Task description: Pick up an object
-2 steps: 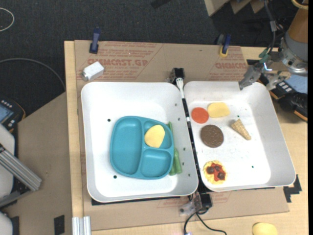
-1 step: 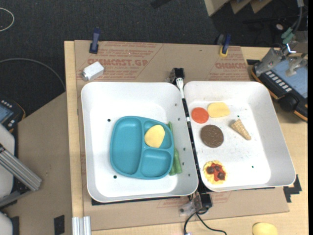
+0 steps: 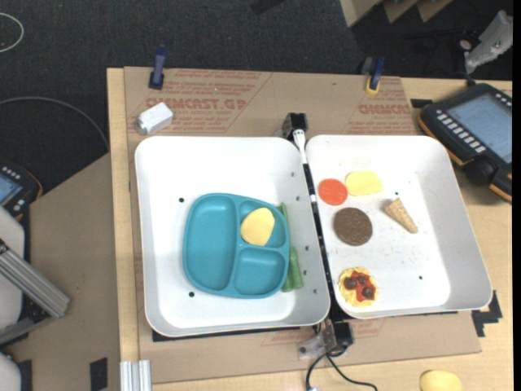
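A teal divided tray (image 3: 232,247) lies in the left bin (image 3: 155,218), a yellow piece (image 3: 258,227) in its upper right compartment. Right of the tray, the other bin (image 3: 440,218) holds an orange disc (image 3: 332,191), brown cookie (image 3: 353,226) and cone (image 3: 400,214).

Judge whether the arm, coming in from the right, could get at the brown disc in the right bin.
Probably yes. The brown disc lies flat on the right bin floor, apart from the cone and the orange disc, with nothing over it.

pale grey sliver (image 3: 491,41) — too small to tell
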Robot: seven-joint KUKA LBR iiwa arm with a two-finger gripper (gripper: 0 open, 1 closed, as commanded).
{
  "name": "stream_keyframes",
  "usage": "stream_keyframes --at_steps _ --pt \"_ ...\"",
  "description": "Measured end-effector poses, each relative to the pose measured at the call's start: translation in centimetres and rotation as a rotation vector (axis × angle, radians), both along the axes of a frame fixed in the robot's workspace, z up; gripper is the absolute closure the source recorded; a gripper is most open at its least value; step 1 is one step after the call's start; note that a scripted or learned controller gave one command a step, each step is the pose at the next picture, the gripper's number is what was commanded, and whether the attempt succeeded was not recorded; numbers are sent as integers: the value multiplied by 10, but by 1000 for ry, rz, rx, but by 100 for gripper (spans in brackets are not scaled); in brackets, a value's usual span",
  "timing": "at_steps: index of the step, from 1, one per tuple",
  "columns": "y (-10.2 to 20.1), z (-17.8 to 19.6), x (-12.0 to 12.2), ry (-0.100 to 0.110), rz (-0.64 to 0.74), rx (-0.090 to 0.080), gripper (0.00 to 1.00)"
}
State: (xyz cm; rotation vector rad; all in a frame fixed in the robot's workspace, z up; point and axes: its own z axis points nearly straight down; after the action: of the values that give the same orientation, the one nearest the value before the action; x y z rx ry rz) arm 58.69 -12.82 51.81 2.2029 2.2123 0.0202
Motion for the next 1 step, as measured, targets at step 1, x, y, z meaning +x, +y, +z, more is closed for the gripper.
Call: stream_keyframes --at_steps 1 --pt "-1 0 1 15 -3 0 100"
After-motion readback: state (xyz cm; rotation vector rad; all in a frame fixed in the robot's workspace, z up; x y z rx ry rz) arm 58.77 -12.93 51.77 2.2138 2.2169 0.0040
